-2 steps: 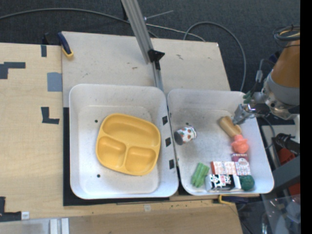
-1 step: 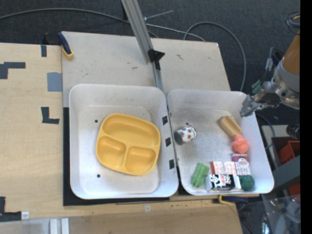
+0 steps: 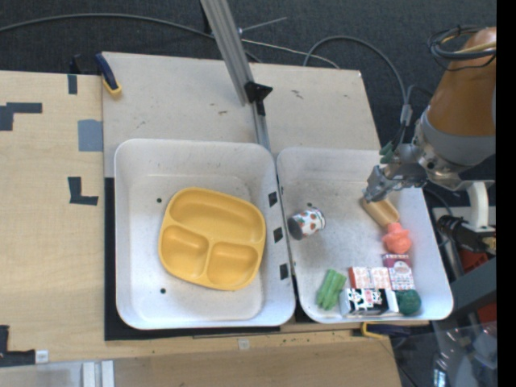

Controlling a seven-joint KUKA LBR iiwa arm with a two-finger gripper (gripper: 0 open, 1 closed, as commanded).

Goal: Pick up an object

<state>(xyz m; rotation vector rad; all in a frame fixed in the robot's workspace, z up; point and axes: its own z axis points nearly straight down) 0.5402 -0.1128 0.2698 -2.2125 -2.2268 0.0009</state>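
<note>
**Gripper above a tan cylinder in the right bin**

The tan cardboard-coloured cylinder [image 3: 381,211] lies tilted near the far right wall of the right white bin [image 3: 322,161], directly below the gripper [image 3: 377,185]; whether they touch cannot be told, nor can the state of the fingers. Just nearer than the cylinder sits a salmon-pink lumpy toy [image 3: 397,238]; beyond that, small printed cartons [image 3: 380,278] with unreadable labels, a green ball [image 3: 409,301] and a green leafy piece [image 3: 330,289]. Left of the cylinder lies a spotted white cup [image 3: 306,222]. A yellow divided plate [image 3: 212,238] occupies the left bin [image 3: 129,216].
</note>
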